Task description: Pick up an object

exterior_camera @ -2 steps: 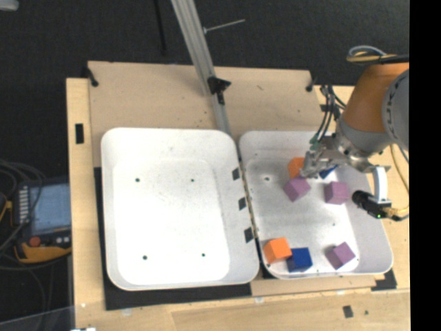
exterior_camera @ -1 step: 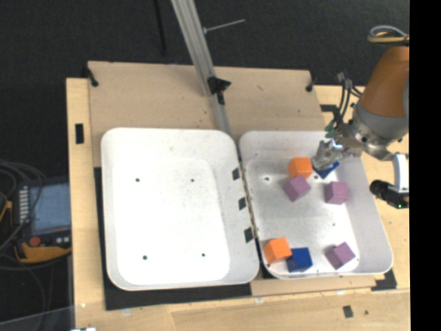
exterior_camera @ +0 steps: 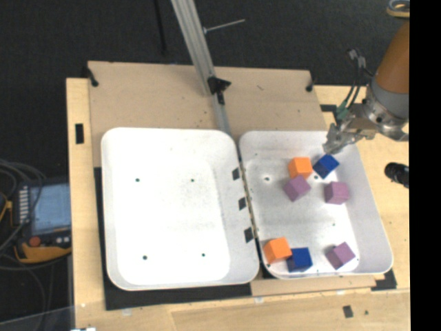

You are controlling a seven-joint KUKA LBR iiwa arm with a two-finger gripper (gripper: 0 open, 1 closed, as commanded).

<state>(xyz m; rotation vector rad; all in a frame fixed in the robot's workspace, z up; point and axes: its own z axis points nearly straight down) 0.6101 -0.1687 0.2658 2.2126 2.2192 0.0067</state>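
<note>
Gripper [exterior_camera: 333, 143] hangs over the right bin's [exterior_camera: 372, 216] upper edge, just above a blue cube [exterior_camera: 326, 165]; its opening cannot be told.

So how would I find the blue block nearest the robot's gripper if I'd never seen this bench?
Start at the right-hand bin, the one with coloured blocks in it. Look to its far end, where the gripper hangs. Just below the gripper sits the blue block, right of an orange block. The other blue block lies at the bin's near edge.

Seven small blocks [exterior_camera: 298, 187] in right bin [exterior_camera: 368, 212]
</note>
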